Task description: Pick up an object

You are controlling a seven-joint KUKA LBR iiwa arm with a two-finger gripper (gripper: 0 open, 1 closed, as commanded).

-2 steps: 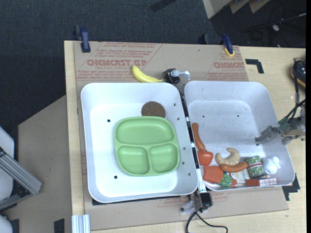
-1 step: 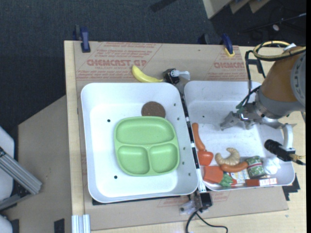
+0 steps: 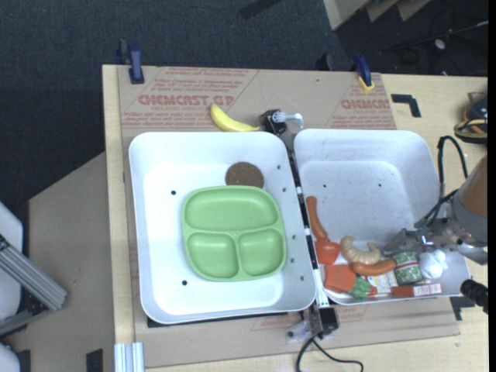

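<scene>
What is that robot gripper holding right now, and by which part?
It cannot be told. The gripper sits low in the right bin, just beside the pile of toy food, but no item shows between its fingers.

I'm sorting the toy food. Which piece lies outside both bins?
The banana: it lies on the bench above the left bin, unlike the food in the right bin.

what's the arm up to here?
The arm reaches in from the right, with its gripper low over the front of the right bin, beside a pile of toy food: a sausage, a small packet, and red and orange pieces. Nothing can be seen between its fingers, so no pick yet. The left bin holds a green tray and a brown disc. A banana lies on the bench behind the bins.
</scene>
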